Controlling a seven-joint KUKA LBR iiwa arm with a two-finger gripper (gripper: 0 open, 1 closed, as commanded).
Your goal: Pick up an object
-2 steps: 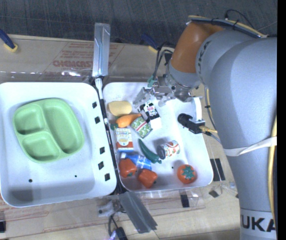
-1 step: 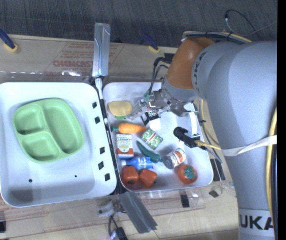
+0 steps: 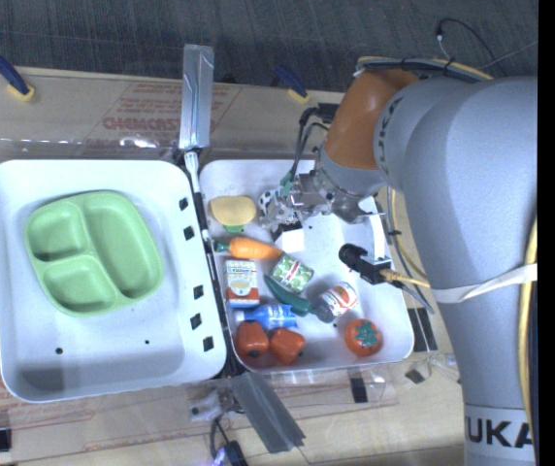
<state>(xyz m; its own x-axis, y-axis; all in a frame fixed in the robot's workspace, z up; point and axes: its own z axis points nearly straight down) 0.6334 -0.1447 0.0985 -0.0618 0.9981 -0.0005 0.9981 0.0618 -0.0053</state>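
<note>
The gripper (image 3: 292, 202) hangs low over the back of the right bin (image 3: 394, 304), just beside a pale yellow bun-shaped piece (image 3: 232, 210) and above a carrot (image 3: 253, 249); whether it is apart or together I cannot tell. Crowded below lie one small carton (image 3: 243, 282), one green-and-white packet (image 3: 291, 273), one blue wrapper (image 3: 276, 315), one can (image 3: 337, 300) and three red-orange pieces, one a tomato (image 3: 363, 336). The left bin (image 3: 93, 357) holds one green divided tray (image 3: 91, 250).
</note>
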